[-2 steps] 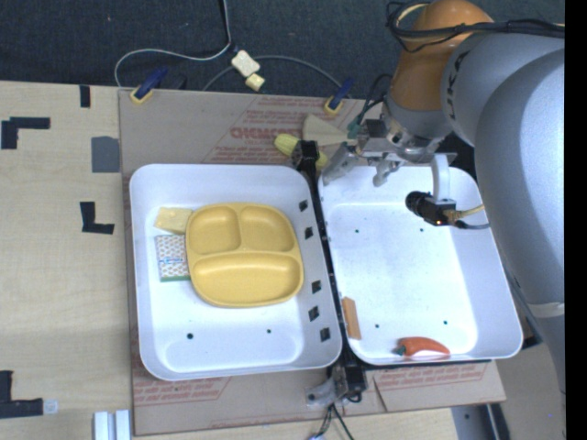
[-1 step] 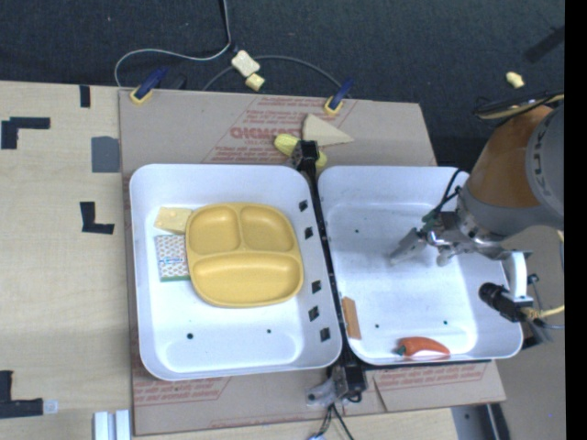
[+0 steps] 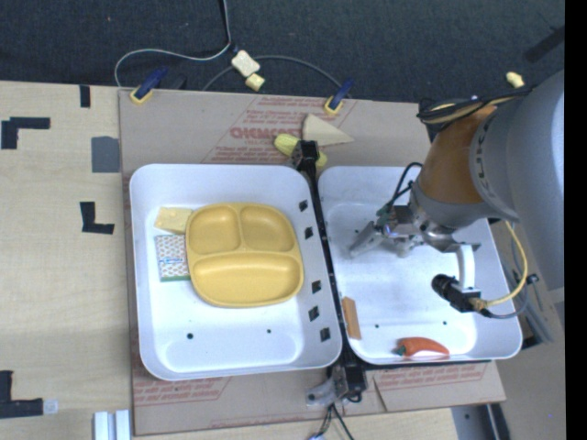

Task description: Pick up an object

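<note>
In the right bin (image 3: 367, 333), claw (image 3: 367, 237) spread wide, holding nothing, orange-red object (image 3: 423, 346) well apart near front wall.

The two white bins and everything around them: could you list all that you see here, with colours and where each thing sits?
White bins: two, side by side on the bench; left bin, right bin.
Divided plate: one, yellow, middle of the left bin.
Sponge: one, pale yellow, left of the plate.
Patterned packet: one, blue-white, below the sponge.
Carrot-like toy: one, orange-red, near edge of the right bin.
Stick: one, brown, right bin's left wall.
Clamps: two, blue-yellow, on the cardboard's far edge;.
Arm: one, grey with orange band.
Gripper: one, over the right bin.
</note>
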Robot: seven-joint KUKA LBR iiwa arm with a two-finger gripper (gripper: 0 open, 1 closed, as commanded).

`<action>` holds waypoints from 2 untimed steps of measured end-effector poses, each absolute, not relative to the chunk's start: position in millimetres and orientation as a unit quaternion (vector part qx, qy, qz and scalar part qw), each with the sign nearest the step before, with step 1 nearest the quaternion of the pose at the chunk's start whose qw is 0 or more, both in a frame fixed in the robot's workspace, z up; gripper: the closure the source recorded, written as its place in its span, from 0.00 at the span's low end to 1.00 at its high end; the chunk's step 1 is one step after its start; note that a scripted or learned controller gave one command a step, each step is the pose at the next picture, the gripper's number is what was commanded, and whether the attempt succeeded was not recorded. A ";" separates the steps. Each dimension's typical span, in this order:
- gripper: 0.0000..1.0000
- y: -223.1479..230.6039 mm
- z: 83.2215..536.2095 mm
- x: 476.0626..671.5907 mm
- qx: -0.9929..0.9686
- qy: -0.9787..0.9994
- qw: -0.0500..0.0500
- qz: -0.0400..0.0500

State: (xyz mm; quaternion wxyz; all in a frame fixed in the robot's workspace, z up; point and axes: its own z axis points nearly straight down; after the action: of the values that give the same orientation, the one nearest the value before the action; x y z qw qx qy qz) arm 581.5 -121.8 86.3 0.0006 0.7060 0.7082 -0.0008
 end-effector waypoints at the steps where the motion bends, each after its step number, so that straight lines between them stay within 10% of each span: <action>1: 0.00 -157.6 276.7 615.4 0.707 0.707 0.009 0.004; 2: 0.00 -82.0 178.4 582.6 0.705 0.709 -0.006 -0.003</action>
State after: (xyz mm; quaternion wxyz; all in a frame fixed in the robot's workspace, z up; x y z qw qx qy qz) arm 582.6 -82.0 178.4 -0.0058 0.7050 0.7091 -0.0025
